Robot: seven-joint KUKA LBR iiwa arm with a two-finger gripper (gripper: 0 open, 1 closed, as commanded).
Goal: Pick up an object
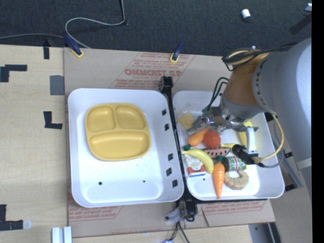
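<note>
The right bin (271,186) holds a heap of toy food: a yellow cheese wedge (186,120), a small orange carrot (197,137), a red tomato (212,138), a watermelon slice (214,150), a banana (200,157), a larger carrot (218,178), a bagel (236,180) and a small carton (193,166). My gripper (211,120) hangs low over the bin's upper middle, just above the tomato and small carrot, to the right of the cheese. The arm's grey body and orange band (242,82) cover the bin's upper right.
The left bin (81,135) holds a yellow sectioned plate (118,130). A black divider with clips (171,130) runs between the bins. Cables loop over the right bin's far side near a yellow object (243,137). Cardboard lies under both bins.
</note>
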